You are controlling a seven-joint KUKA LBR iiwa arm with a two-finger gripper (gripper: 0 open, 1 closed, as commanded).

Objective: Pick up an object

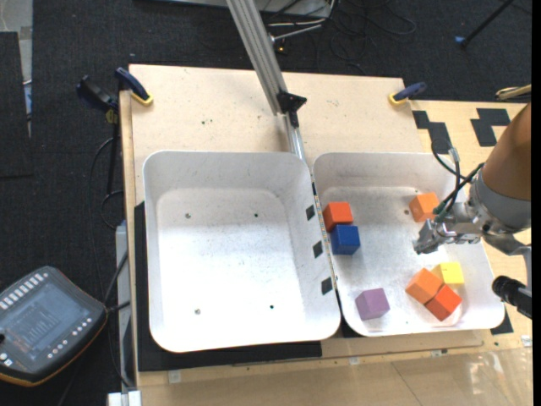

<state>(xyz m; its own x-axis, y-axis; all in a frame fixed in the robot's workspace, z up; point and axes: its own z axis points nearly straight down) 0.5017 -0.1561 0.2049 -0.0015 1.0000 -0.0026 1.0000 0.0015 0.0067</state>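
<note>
The right bin (372, 169) holds several small blocks. An orange cube (339, 214) sits near its left wall with a blue cube (345, 239) touching it just below. A purple cube (372, 304) lies near the front. At the front right, two orange blocks (433, 293) cluster with a yellow one (451, 272). Another orange block (423, 205) rests at the right, just above my gripper (428, 238). The gripper hangs low over the bin floor between that block and the front-right cluster, and nothing shows between its fingers.
The left bin (169, 172) stands beside the right one, sharing a middle wall with black tabs. A slanted metal rod (258, 45) runs down to the bins' back junction. Clamps sit at the bench's rear corners. A teach pendant (42, 324) lies at the lower left.
</note>
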